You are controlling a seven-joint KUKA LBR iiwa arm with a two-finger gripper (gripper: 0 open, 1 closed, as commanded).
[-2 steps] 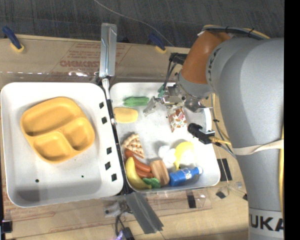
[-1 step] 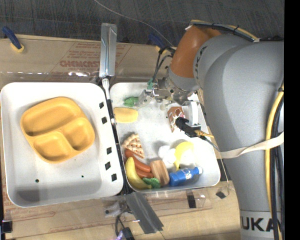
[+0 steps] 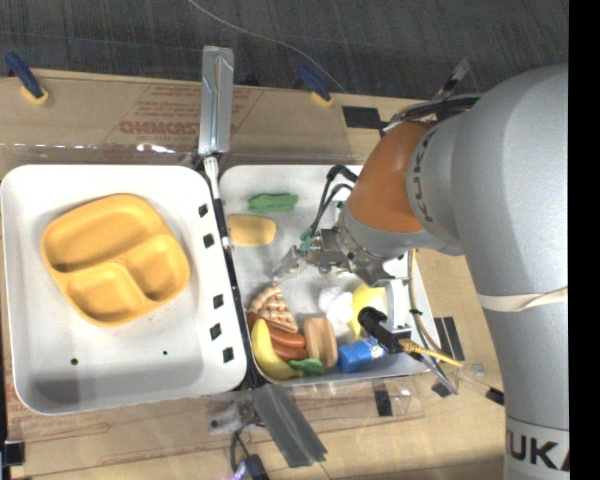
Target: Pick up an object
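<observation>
My gripper (image 3: 302,251) hangs over the middle of the right bin (image 3: 300,180), under the orange wrist band. A pale yellow piece (image 3: 252,230) lies just to its left, and a green piece (image 3: 272,202) sits nearer the back wall. Along the bin's front lie toy foods in a heap: a waffle (image 3: 276,308), a banana (image 3: 265,353), a red sausage (image 3: 289,343), a bun (image 3: 321,341), a blue block (image 3: 360,355), a white lump (image 3: 334,298) and a yellow piece (image 3: 366,300). I see nothing held in the gripper.
The left bin (image 3: 40,368) holds a yellow compartment tray (image 3: 115,256). A raised divider with black clips (image 3: 220,278) separates the two bins. The arm's grey body (image 3: 510,198) covers the right bin's right side.
</observation>
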